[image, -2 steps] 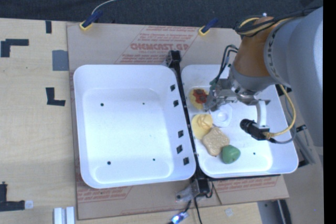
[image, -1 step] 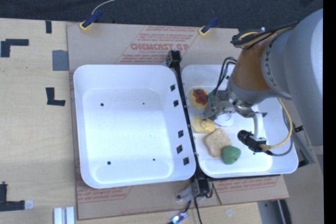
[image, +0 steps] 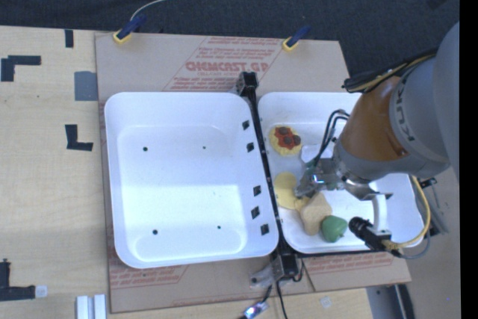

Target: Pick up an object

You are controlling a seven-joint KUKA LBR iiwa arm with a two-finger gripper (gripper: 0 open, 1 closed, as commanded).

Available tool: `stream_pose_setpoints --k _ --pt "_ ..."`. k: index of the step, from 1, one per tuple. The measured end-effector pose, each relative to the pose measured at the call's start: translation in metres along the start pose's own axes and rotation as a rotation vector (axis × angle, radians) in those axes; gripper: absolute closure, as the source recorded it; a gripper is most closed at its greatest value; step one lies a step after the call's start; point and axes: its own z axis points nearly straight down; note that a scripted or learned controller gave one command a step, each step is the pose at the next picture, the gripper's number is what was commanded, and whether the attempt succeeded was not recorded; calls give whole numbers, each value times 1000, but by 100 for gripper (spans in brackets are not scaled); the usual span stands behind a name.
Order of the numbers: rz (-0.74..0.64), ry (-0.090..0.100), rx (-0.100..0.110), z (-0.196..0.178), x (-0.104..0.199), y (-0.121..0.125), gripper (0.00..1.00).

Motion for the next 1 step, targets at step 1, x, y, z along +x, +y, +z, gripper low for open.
stream_pose_setpoints --k 1 --pt "-7 0 -13 -124 6 67 100"
